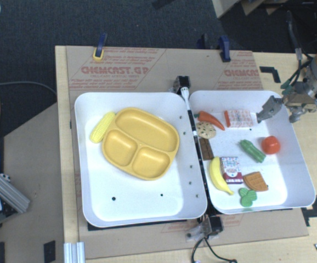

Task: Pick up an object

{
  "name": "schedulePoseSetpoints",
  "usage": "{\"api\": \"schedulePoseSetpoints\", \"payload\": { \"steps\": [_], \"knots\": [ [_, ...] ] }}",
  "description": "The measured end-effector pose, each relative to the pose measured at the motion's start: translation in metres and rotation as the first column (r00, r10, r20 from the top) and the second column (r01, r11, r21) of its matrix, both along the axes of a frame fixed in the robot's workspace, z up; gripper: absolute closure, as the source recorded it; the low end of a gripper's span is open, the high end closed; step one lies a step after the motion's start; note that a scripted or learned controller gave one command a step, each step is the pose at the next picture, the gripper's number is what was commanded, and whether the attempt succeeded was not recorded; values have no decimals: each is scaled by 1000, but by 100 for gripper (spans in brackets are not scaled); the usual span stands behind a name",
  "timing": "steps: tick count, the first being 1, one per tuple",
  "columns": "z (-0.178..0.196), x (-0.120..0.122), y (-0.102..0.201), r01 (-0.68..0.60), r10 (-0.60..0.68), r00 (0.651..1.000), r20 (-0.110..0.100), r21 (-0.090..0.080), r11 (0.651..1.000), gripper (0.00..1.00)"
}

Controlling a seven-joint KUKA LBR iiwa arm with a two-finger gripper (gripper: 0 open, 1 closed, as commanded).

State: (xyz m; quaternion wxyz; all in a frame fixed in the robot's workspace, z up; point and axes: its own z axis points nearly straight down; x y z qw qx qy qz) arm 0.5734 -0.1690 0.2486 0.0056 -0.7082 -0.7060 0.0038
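Note:
My gripper (282, 112) hangs over the far right corner of the right bin (298, 163), open, with nothing between its fingers. Just left of it lies a white and red packet (239, 118). A red tomato (270, 144) sits below the gripper, with a green cucumber (252, 150) beside it. Toward the bin's left side are an orange carrot (210, 119), a cookie (205, 129), a brown chocolate bar (205, 148), a banana (219, 175) and a small red and white box (231, 169). A toast slice (255, 181) and a green piece (247, 197) lie near the front edge.
The left bin (92, 190) holds a yellow divided tray (139, 142) with a corn cob (102, 127) at its left. A black divider (194, 147) runs between the bins. Clamps (98, 48) stand at the bench's far edge.

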Motion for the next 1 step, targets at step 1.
{"api": "schedulePoseSetpoints", "payload": {
  "steps": [1],
  "knots": [
    [8, 2, 0, -3, 3, 1000, 14, -3, 1000, 0]
  ]
}}
